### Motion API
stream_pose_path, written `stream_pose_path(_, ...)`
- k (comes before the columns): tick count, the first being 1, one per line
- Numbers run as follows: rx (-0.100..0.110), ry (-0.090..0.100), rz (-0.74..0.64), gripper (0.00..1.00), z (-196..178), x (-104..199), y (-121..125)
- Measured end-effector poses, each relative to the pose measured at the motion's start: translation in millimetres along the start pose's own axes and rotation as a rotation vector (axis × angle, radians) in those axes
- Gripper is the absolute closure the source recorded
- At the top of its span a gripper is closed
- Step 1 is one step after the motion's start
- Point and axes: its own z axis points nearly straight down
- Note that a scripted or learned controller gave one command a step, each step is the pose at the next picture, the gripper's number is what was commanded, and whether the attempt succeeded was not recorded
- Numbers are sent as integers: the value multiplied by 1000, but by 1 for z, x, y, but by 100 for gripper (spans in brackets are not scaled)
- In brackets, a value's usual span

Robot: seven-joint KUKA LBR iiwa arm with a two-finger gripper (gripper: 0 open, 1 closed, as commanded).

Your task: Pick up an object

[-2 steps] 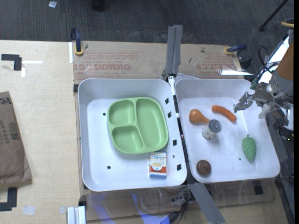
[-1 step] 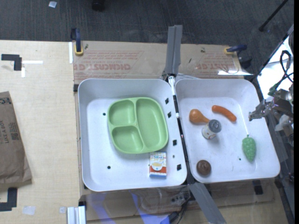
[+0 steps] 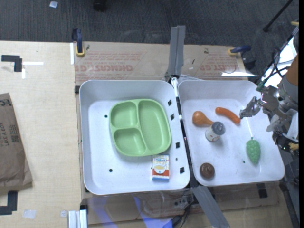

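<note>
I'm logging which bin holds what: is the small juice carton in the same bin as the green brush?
No. The juice carton lies in the left bin beside the green tray, while the green brush lies in the right bin.

Light is bright and even across the frame, falling from overhead, so shadows stay short and soft. The 2 white bins (image 3: 130, 91) sit near overexposure, their walls bleaching toward pure white. The green tray (image 3: 141, 126) shows faint sheen along its ridges. A bluish glare patch (image 3: 142, 208) lies at lower centre. The upper frame, over dark floor (image 3: 142, 8), is dim and grainy. Detail is soft throughout, and the right edge looks smeared.
</note>
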Motion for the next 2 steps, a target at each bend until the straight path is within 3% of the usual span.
stream_pose_path(1,2,-2,-4,100,-8,0,1)
stream_pose_path(2,2,-2,-3,0,-8,0,0)
